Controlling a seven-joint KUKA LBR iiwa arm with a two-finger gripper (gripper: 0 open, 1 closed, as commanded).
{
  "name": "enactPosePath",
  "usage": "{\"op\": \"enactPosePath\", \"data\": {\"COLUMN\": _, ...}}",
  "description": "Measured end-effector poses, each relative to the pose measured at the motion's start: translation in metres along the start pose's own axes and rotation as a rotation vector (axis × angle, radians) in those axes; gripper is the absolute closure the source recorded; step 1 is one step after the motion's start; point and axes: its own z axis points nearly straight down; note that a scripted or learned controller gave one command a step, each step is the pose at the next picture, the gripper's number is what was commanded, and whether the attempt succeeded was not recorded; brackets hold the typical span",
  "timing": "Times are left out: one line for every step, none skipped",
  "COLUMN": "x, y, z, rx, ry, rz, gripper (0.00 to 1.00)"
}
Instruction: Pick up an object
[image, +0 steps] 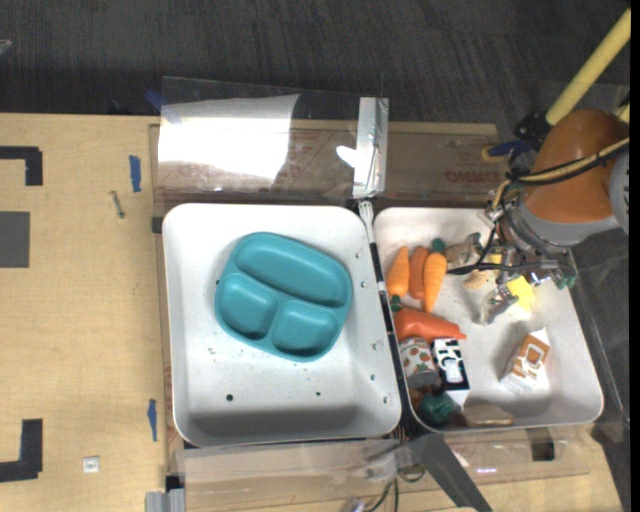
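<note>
My gripper (508, 290) hangs low over the back of the right bin (580, 400), under the grey wrist and its orange band. A small yellow piece (521, 290) lies right at its tip; whether it is gripped is unclear. Three orange carrots (418, 272) stand side by side at the bin's back left. A redder carrot (425, 324) lies across in front of them. A brown and white block (528, 358) rests to the front right of the gripper. A pale beige item (480, 281) sits just left of the gripper.
The left bin (200, 380) holds a teal divided plate (284, 294). Along the right bin's left wall sit a black and white box (450, 362), a printed can (414, 360) and a dark green thing (436, 406). A clear plastic sheet (230, 145) lies behind the bins.
</note>
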Motion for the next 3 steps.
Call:
{"op": "enactPosePath", "data": {"x": 0.032, "y": 0.048, "z": -0.001, "rx": 0.001, "ry": -0.002, "rz": 0.002, "gripper": 0.0}}
{"op": "enactPosePath", "data": {"x": -0.01, "y": 0.049, "z": -0.001, "rx": 0.003, "ry": 0.001, "rz": -0.14, "gripper": 0.0}}
{"op": "enactPosePath", "data": {"x": 0.057, "y": 0.078, "z": -0.002, "rx": 0.003, "ry": -0.003, "rz": -0.075, "gripper": 0.0}}
